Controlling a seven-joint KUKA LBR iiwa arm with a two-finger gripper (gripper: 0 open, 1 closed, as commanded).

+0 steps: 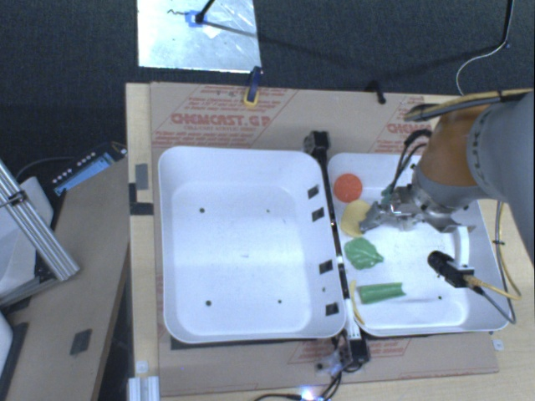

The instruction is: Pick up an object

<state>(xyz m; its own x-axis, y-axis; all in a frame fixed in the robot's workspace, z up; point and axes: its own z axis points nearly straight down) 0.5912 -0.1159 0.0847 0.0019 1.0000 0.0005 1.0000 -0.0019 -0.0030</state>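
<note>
Two white bins (242,249) sit mid-frame. Gripper (378,216) hovers by yellow piece (354,216); its grip state unreadable. Crowding green leaf (363,253) risks a missed grasp.

Light wooden bench (92,249), brown printed cardboard sheet (226,117) on it, two white bins (242,249) side by side on the cardboard

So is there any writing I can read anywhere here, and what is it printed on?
"CHEMCAST GP": red letters, repeated, on the brown protective sheet under the two white bins.
Smaller red print beside that brand name on the same sheet: too small and blurred to read.
Red print on the sheet's front edge below the bins: unreadable.
Markings on the blue-and-black device at the left: too small to read.
</note>
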